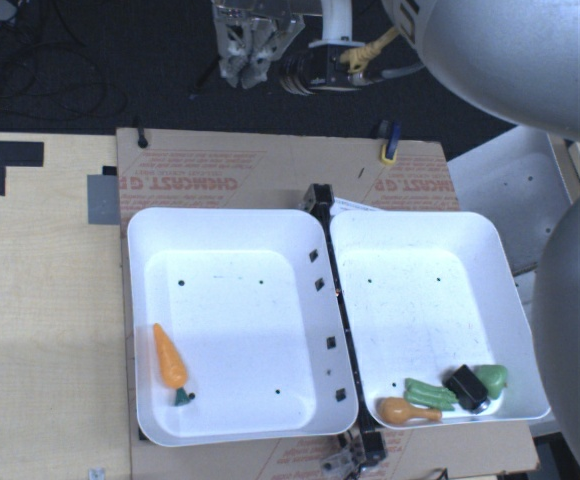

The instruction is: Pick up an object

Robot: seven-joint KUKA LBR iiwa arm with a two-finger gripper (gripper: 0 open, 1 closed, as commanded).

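Note:
An orange toy carrot (pixel 169 357) with a green stub lies in the left bin (pixel 230 230), near its front left corner. In the front right corner of the right bin (pixel 420 230) a small heap holds a green pod (pixel 429 394), an orange pear-shaped toy (pixel 407 411), a black block (pixel 466 387) and a green piece (pixel 492 376). My gripper (pixel 250 66) hangs high beyond the back edge of the bins, over the dark floor, above and behind the left bin. Nothing is seen hanging from it.
The grey arm (pixel 500 38) fills the upper right and runs down the right side past the right bin. A black divider (pixel 332 313) with clips joins the two bins. The bins rest on a cardboard sheet (pixel 270 173); a wooden bench top (pixel 40 298) lies to the left.

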